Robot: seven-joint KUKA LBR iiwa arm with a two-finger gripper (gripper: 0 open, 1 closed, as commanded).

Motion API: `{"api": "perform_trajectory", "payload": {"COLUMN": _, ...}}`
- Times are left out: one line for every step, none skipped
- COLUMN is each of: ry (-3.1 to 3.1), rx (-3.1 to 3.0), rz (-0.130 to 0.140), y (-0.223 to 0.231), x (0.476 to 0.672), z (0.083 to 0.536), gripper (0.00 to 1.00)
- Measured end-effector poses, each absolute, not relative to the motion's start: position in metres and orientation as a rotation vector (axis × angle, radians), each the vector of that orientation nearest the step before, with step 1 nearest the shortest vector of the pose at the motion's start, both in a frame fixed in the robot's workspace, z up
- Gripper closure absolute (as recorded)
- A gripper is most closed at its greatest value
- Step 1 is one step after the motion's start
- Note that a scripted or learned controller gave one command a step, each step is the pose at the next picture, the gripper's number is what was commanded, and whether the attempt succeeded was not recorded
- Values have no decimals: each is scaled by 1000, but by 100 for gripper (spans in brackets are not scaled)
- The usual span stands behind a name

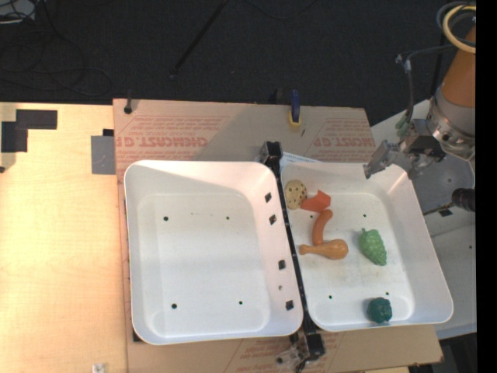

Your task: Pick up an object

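The gripper point(386, 158) hangs over the right bin's point(423, 231) far corner; whether its claw is open, I cannot tell. Below lie a speckled cookie point(294, 193), orange sausage-shaped toy point(321, 225), tan gourd point(327, 249), green toy point(373, 246) and teal lump point(380, 310).

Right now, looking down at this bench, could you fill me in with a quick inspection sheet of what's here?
Surface: two shallow white bins side by side, left bin and right bin, on cardboard over a wooden bench.
Job's things: all in the right bin: beige cookie-like piece, red piece, orange gourd-shaped toy, light green lumpy toy, dark teal ball.
Clutter: blue and yellow clip at the cardboard's far edge.
Grippers: gripper hangs over the right bin's far right corner, apart from the toys.
Cables: dark cables on the floor behind.
Surroundings: dark floor.
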State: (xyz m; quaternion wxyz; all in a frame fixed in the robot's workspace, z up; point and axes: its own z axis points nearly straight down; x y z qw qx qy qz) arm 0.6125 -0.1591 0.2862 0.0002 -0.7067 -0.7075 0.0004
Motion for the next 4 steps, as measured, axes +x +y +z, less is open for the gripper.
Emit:
{"api": "perform_trajectory", "payload": {"ry": -2224, "rx": -2218, "rz": 1, "y": -159, "x": 613, "z": 296, "gripper": 100}}
{"api": "perform_trajectory", "payload": {"ry": -2211, "rx": -2220, "rz": 7, "y": -141, "x": 519, "z": 271, "gripper": 100}}
{"api": "perform_trajectory", "payload": {"ry": -2214, "rx": -2223, "rz": 4, "y": -142, "x": 521, "z": 281, "gripper": 100}}
{"api": "perform_trajectory", "payload": {"ry": -2209, "rx": -2225, "rz": 9, "y": -217, "x": 484, "z": 226, "gripper": 100}}
